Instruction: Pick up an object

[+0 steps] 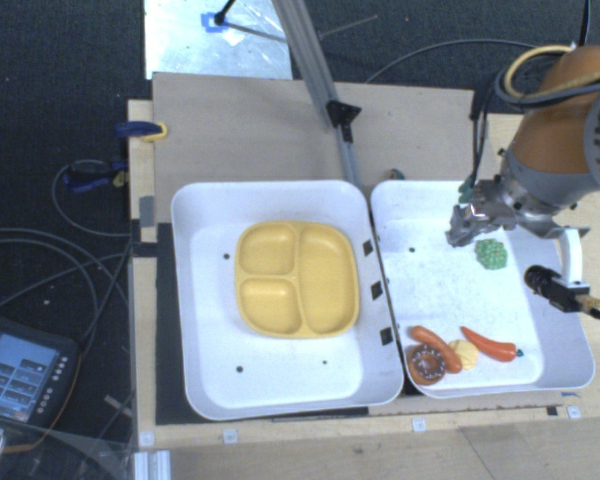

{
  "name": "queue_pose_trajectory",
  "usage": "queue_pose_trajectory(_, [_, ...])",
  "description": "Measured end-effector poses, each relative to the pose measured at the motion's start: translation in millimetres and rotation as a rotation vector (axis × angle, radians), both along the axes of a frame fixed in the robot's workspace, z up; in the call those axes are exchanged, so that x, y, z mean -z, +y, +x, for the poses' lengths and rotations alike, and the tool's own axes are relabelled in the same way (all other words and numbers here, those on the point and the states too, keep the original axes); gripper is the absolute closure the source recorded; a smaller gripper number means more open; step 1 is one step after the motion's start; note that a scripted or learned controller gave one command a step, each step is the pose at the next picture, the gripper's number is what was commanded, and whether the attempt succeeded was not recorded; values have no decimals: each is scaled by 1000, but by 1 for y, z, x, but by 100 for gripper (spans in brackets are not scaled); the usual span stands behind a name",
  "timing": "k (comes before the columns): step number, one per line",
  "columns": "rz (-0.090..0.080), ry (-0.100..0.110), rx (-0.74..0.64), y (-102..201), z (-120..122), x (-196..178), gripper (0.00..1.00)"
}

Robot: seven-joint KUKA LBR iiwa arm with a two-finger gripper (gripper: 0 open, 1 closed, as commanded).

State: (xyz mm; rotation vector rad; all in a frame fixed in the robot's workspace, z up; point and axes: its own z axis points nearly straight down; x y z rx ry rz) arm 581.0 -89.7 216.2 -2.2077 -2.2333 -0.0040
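Two shallow white bins are seen side by side on the bench. In the left bin (195, 298) a yellow divided plate (297, 277) with three compartments is laid flat near the middle. The right bin (420, 278) is reached into by the grey arm (565, 118) from the right, and the gripper (463, 230) is held low over the bin's upper part, just left of a small green broccoli-like toy (492, 254), which lies on the bin floor and is not clasped. Whether the gripper is open or closed cannot be told from this angle. Along the bin's near edge a chocolate doughnut (425, 365), a sausage (435, 345), a small yellow piece (466, 352) and a red chilli pepper (489, 344) are grouped close together, well apart from the gripper.
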Motion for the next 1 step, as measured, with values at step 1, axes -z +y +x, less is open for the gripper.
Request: queue_pose_trajectory(1, [0, -2, -1, 54, -8, -14, 100])
